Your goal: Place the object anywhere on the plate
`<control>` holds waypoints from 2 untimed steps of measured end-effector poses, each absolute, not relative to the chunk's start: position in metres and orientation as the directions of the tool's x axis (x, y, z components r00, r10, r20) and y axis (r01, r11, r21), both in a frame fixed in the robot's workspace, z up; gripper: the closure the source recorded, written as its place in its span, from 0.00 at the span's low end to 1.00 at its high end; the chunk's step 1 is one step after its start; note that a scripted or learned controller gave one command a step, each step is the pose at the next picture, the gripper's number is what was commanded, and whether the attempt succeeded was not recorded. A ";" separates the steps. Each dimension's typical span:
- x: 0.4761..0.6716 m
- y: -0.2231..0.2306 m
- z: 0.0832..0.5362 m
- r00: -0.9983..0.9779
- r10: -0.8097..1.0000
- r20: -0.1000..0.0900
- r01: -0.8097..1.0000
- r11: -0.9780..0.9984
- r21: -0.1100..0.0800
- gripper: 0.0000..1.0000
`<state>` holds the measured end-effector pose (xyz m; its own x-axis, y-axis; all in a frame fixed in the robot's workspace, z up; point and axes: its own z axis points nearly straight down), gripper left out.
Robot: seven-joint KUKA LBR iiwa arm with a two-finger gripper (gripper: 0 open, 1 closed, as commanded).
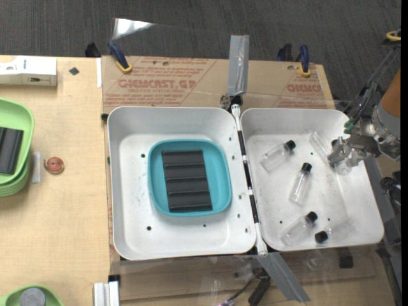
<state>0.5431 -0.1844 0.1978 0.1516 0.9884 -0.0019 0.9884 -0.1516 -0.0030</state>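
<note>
gripper at the right bin's edge, vials lying loose

camera view: i am watching the gripper (342,153) hanging over the right edge of the right bin (268,234), with the arm reaching in from the right. i am not making out from here how its fingers are standing.

several clear vials with black caps are lying on the right bin's floor. one vial (278,154) is lying upper left, long axis slanting, cap pointing up and right. a second vial (300,182) is lying near the middle, nearly upright in the frame, cap toward the top. a third vial (299,227) is lying lower down, cap pointing up and right, with a fourth cap (321,236) just beside it.

the teal plate (156,177) is sitting in the left bin (127,234), carrying a dark ribbed insert (186,181).
</note>
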 end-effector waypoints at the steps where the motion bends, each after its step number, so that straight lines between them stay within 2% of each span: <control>1: 0.543 -0.185 0.206 0.148 0.989 -0.004 0.989 -0.148 -0.004 1.00; 2: 0.544 -0.185 0.214 0.145 0.989 -0.005 0.989 -0.145 -0.006 1.00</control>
<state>0.5437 -0.1848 0.2138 0.1454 0.9894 -0.0049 0.9894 -0.1454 -0.0055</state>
